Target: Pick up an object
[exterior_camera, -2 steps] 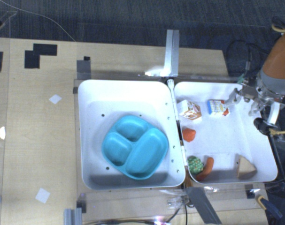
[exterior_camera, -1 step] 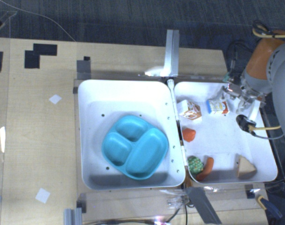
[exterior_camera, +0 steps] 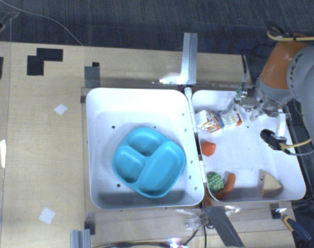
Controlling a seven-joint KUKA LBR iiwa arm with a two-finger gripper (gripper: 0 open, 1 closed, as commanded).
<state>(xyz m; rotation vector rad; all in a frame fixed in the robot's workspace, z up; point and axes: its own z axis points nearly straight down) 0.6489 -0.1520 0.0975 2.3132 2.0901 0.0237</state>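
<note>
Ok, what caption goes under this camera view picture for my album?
Grey robot arm reaches over the right white bin of small toys, beside a blue divided plastic plate.

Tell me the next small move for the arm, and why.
Probably lower the gripper a little toward the carton. It sits at the right bin's far edge, just right of that carton, and nothing shows in its grasp.

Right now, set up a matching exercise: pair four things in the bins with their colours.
Things:
1. divided plate
2. small round item by the divider
3. wedge-shaped block
4. knobbly ball

Colours:
A. green
B. tan
C. blue
D. orange-red

Pairs: 1-C, 2-D, 3-B, 4-A
</note>
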